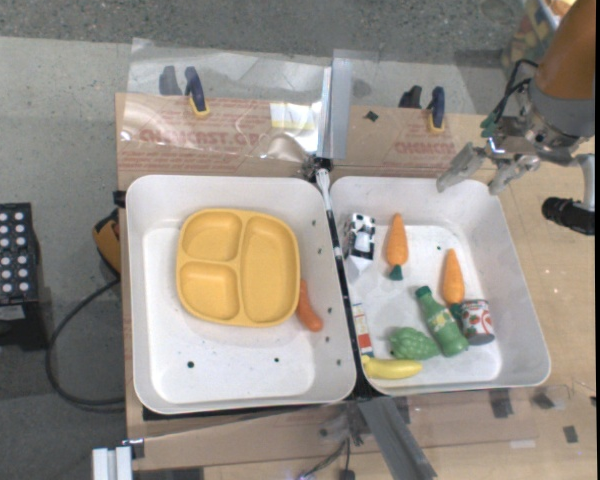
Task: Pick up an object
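Two bins. Left bin (150, 368): yellow tray (238, 266), open floor along its front. Right bin (515, 298): carrots (395, 240) (452, 276), green bottle (439, 321), can (477, 322) crowd the front edge. Gripper (485, 168) spread open, holding nothing, above back-right rim.

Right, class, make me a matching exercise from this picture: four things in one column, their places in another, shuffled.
Things:
1. yellow divided plastic plate
2. yellow toy banana
3. green plastic bottle
4. gripper

Places:
A. front edge of the right bin
B. above the right bin's far right corner
C. middle of the left bin
D. beside the small can

Pairs: 1-C, 2-A, 3-D, 4-B
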### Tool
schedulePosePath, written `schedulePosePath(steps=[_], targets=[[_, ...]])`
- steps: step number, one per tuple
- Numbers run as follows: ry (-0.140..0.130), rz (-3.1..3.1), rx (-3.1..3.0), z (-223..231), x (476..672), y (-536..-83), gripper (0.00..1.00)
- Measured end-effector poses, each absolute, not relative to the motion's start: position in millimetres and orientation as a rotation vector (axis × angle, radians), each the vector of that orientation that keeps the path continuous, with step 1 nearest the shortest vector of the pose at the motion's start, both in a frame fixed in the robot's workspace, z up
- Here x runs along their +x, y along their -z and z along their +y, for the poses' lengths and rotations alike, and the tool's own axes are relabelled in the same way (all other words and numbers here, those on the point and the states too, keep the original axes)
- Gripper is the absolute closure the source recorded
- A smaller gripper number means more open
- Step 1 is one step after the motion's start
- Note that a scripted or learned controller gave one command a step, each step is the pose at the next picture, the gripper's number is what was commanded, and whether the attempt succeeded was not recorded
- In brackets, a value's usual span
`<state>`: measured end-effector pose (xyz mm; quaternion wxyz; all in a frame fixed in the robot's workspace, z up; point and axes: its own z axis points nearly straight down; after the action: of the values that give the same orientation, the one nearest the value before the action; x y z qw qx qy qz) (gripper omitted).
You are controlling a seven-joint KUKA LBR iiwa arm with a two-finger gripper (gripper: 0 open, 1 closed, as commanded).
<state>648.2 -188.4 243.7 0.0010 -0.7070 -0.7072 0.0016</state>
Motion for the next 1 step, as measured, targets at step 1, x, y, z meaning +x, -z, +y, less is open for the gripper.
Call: schedulePosePath(steps=[1], targets=[[-0.016, -2.211, -2.232, -113.2, 611.4, -98.5, 0.00]])
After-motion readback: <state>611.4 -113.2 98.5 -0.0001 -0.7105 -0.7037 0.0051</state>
